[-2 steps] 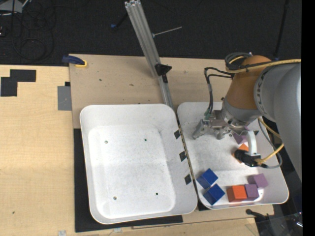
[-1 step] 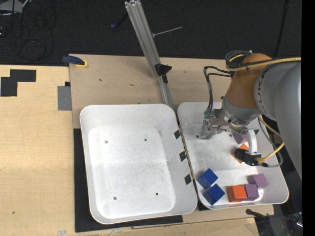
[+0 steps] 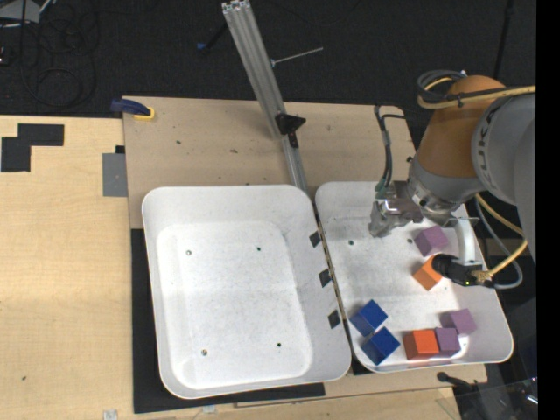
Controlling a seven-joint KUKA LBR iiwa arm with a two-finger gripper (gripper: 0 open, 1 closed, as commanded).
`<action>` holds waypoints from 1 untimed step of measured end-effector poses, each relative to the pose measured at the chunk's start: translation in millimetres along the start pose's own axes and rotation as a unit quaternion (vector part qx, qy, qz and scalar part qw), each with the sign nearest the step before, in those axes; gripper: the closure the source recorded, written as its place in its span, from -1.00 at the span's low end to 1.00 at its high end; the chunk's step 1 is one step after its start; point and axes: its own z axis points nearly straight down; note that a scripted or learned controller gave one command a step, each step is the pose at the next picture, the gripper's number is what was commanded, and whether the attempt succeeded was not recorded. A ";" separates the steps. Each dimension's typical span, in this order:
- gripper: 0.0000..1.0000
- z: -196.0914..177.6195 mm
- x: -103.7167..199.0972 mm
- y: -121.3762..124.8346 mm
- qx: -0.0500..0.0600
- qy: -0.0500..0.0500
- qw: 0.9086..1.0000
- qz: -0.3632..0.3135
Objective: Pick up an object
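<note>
claw (image 3: 381,227) low over right bin (image 3: 343,201), in the upper-left part of its floor, pointing down at bare white. open or shut: cannot tell from this angle.

nearest obj = purple block (image 3: 430,240), just to the claw's right in view, apart from it, sitting skewed. orange block (image 3: 426,276) just below that one, close by; contact betw. the two unclear.

twd front of bin: blue cube (image 3: 370,315), w/ second blue cube (image 3: 381,346) right below it, the pair about touching. along the front rim: red-orange block (image 3: 423,343) pressed against small purple block (image 3: 447,340); third purple block (image 3: 460,322) just up-right of those, at the corner.

left bin (image 3: 157,213) sits alongside, edges meeting at black clips (image 3: 321,276). alu rail (image 3: 260,86) slants up from behind the seam.
</note>
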 end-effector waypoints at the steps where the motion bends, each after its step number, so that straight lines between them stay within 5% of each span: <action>1: 1.00 -60.9 3.9 -3.6 -0.001 0.000 1.000 0.001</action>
